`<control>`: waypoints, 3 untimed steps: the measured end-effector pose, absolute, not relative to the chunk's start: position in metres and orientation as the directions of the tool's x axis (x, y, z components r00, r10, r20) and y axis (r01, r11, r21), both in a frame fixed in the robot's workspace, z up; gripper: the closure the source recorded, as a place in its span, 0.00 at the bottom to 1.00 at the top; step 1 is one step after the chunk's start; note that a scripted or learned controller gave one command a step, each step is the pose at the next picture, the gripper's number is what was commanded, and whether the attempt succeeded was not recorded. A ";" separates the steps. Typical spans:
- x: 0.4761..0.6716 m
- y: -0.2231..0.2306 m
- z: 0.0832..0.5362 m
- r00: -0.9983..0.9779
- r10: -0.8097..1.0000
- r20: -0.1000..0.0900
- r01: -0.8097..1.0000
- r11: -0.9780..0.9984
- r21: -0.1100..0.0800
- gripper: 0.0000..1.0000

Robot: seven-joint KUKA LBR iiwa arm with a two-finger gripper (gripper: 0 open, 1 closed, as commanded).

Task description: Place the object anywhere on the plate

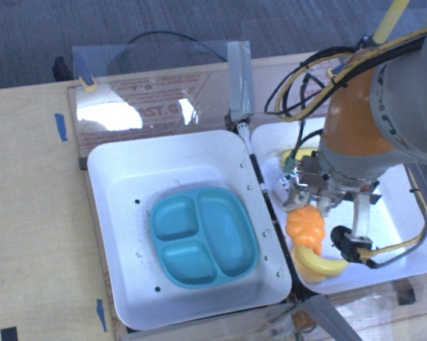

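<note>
A teal plate (pixel 204 236) with three compartments lies in the left white bin (pixel 113 188). In the right bin (pixel 414 248) an orange pumpkin-shaped object (pixel 306 226) rests near the left wall, and a yellow banana (pixel 318 264) lies just in front of it. My gripper (pixel 301 190) hangs low over the right bin, directly behind the orange object and very close to its top. Nothing shows as held. The wrist and orange band cover the back of that bin.
A bit of another yellow object (pixel 294 155) peeks out behind the gripper at the back of the right bin. The divider wall (pixel 262 190) between the two bins stands just left of the gripper. Black and yellow cables loop above the wrist.
</note>
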State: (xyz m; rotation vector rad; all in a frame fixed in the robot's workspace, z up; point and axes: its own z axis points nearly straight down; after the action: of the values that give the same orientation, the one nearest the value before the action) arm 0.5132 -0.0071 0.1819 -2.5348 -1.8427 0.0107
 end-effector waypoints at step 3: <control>0.551 0.038 0.183 0.484 0.875 -0.004 0.875 -0.484 -0.005 0.00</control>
State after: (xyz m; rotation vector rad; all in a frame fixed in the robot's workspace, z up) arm 0.5512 0.0378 0.1825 -2.7045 -1.5948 0.0090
